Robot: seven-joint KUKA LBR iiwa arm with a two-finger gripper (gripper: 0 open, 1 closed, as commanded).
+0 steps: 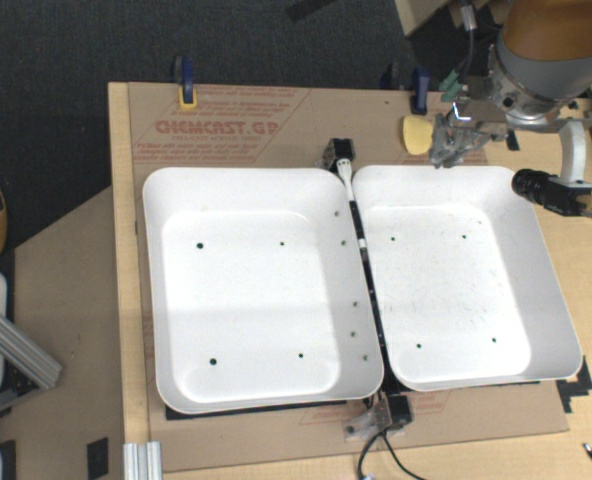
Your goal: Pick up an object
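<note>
A small pale yellow object [416,134] lies on the brown board just behind the far left corner of the right bin [536,268]. My gripper [456,148] hangs over that bin's far rim, immediately to the right of the yellow object. The grey wrist with its orange band [556,18] rises above it at the top right. From this angle I cannot tell whether the gripper touches the yellow object.
The left bin [176,268] sits beside the right one, with a black strip and a black-headed clip [338,153] along the seam. A black cylinder [544,190] juts in at the right bin's far right rim. Blue clamps [185,73] hold the board's back edge.
</note>
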